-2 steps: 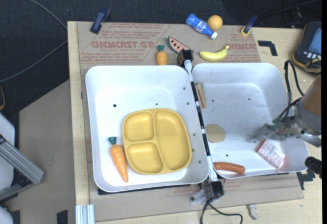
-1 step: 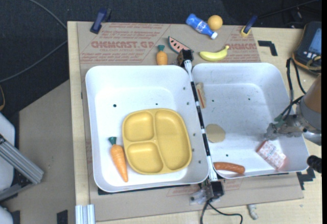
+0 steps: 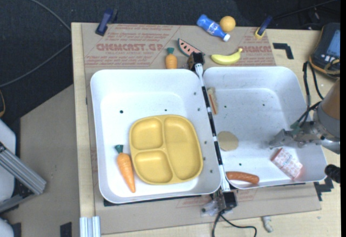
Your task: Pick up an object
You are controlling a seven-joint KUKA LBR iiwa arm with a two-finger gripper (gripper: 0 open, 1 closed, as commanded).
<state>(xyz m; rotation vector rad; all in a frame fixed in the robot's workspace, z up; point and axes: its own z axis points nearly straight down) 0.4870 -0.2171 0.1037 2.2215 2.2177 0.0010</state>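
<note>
You have the gripper [image 3: 281, 138] low over the right bin [image 3: 254, 81], reaching in from the right wall. Whether it is open or closed cannot be told at this slant, and nothing is seen held in it.

Just below the gripper and a little toward the arm lies a red-and-white packet [image 3: 287, 163], flat on the bin floor and tilted. In my judgement this is the nearest candidate for the pick, and the gripper's low stance beside it suits an approach on it. To the gripper's left, near, rests a tan disc [image 3: 228, 141] by the dividing wall. Further down and left, a sausage [image 3: 243, 178] lies along the near wall. Up and left of the gripper, a thin orange stick [image 3: 212, 101] lies against the divider. Count for the right bin: four items, one of each.

Well to the left, the left bin [image 3: 108, 122] holds one yellow divided plate [image 3: 165, 149] with three compartments, and one carrot [image 3: 126, 171] just beside its left edge. Count: two items.

Beyond the bins, on the cardboard, well above and left of the gripper: one banana [image 3: 226, 57], one blue bottle [image 3: 212, 27], one orange ball [image 3: 227, 23] touching or just beside the bottle, one watermelon slice [image 3: 187, 46], one small carrot [image 3: 171, 61]. These sit outside the working area, seemingly set aside as spares. Two blue clamps, [image 3: 106, 21] and [image 3: 263, 27], pin the cardboard.
</note>
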